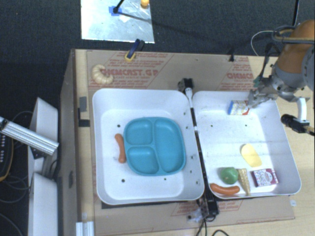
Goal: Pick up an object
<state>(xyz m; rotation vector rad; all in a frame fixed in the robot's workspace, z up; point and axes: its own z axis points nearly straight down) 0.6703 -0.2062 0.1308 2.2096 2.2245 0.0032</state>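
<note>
My pincer [256, 98] hangs over the far right corner of the right bin [280, 132], its tip just above a small white packet with blue and red print [238, 108] that lies on the bin floor near the far wall. From this slanted view I cannot tell whether the pincer stands wide or narrow, nor whether it touches the packet.

Toward the near side of the same bin lie the other things: a pale yellow block [251, 155], a green rounded piece [228, 174], a tan cone [244, 180], a dark red and white box [264, 177], and a sausage [224, 190] along the near wall, just beside the green piece.

The left bin [106, 132] carries a blue divided tray [153, 145] in its middle, with a second sausage [120, 148] lying just beside the tray's left edge.

On the counter [162, 68] beyond the bins rest a pale curled piece [101, 74] and a yellow and blue clip [134, 50].
</note>
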